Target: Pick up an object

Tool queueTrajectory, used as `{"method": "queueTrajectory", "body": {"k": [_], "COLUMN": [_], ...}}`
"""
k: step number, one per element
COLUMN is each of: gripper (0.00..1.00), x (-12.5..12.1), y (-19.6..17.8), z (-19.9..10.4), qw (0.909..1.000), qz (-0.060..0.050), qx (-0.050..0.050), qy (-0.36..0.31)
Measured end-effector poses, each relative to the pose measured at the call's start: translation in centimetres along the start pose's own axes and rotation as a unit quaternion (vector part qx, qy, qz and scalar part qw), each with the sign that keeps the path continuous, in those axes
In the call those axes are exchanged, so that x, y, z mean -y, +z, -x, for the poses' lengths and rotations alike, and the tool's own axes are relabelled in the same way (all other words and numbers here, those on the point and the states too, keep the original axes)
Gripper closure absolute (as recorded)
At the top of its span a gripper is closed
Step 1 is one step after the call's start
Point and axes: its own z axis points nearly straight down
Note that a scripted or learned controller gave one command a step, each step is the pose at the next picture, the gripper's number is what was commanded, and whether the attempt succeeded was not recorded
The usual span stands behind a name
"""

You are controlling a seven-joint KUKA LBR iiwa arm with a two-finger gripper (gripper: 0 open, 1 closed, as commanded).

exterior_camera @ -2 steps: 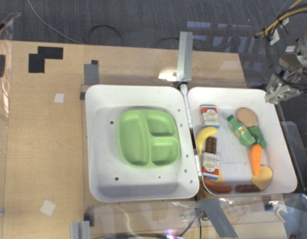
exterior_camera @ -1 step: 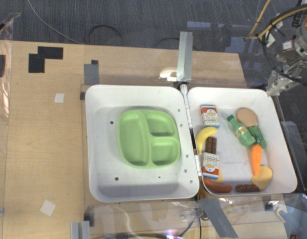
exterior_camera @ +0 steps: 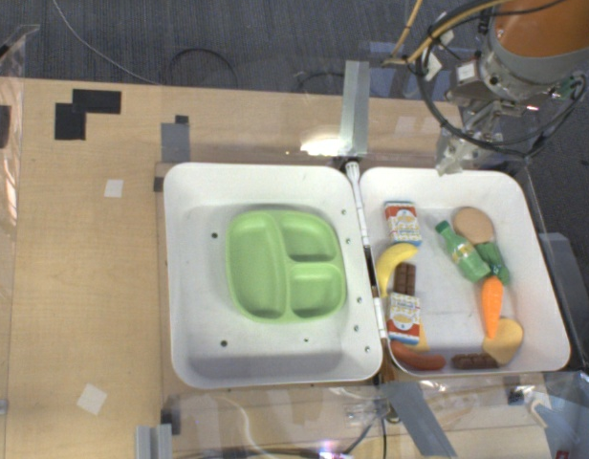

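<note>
The right bin (exterior_camera: 538,247) holds several toy foods. A red-and-white can (exterior_camera: 402,223) lies at its left, with a banana (exterior_camera: 391,266) and a brown chocolate bar (exterior_camera: 404,278) below it and a second can (exterior_camera: 404,319) lower still. A green bottle (exterior_camera: 464,251), a tan round piece (exterior_camera: 473,223), a carrot (exterior_camera: 491,306) and a yellow piece (exterior_camera: 506,338) lie to the right. A sausage (exterior_camera: 419,360) rests along the front wall. My gripper (exterior_camera: 455,153) hangs above the bin's back rim, apart from all of them.
The left bin (exterior_camera: 194,285) holds a green divided plate (exterior_camera: 283,264). A metal post (exterior_camera: 355,113) stands behind the seam between the bins. Cables loop around the arm's wrist (exterior_camera: 524,60) at the top right.
</note>
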Motion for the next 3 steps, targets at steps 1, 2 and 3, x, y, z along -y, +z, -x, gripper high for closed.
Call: {"method": "queueTrajectory", "body": {"k": [1,2,3], "gripper": [1.0,1.0,1.0], "x": [0.9,1.6,0.9], "y": [-1.0,-1.1,4.1], "z": [-7.8,-12.6,-12.7], "qw": [0.99,0.9745,0.9209], "qz": [0.001,0.002,0.004], "qx": [-0.002,-0.002,0.0], "qy": [-0.141,-0.224,-0.39]}}
